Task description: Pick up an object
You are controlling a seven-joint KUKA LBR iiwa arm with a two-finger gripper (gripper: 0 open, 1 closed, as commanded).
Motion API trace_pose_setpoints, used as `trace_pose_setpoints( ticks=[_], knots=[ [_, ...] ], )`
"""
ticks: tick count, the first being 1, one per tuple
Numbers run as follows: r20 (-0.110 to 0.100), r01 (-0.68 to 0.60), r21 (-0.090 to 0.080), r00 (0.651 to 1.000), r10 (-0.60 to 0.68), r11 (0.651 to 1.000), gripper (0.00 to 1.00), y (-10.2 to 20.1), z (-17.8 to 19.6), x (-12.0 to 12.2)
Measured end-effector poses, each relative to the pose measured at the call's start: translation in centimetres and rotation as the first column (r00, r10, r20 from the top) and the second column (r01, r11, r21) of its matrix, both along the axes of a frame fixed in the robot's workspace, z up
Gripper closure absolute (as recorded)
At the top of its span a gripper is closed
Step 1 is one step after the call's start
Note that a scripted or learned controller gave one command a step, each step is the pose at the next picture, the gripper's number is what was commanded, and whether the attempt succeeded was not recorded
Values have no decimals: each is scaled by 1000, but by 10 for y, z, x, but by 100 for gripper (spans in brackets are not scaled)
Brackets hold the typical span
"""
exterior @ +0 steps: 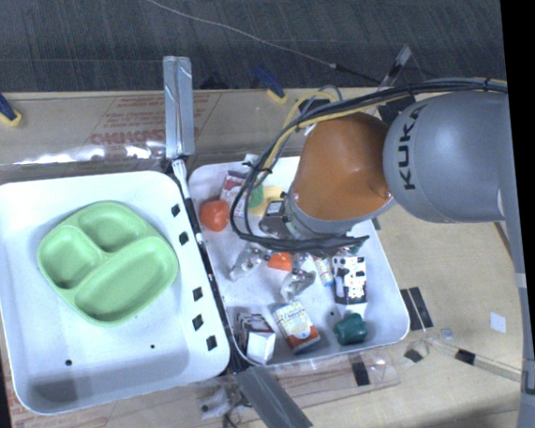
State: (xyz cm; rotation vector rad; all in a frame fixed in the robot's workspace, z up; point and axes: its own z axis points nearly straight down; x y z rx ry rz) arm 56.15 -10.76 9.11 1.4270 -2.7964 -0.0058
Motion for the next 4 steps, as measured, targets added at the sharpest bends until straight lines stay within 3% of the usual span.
trace_pose_setpoints(
  ticks=[1,2,3,4],
  knots=[
    [7,-231,-3,973,231,973,0,-62,2,25],
    [2,-414,1,910,414,910,0,11,0,12],
    [4,-418,2,908,418,908,100,13,10,13],
    [3,-418,2,908,418,908,0,12,10,13]
  ],
)
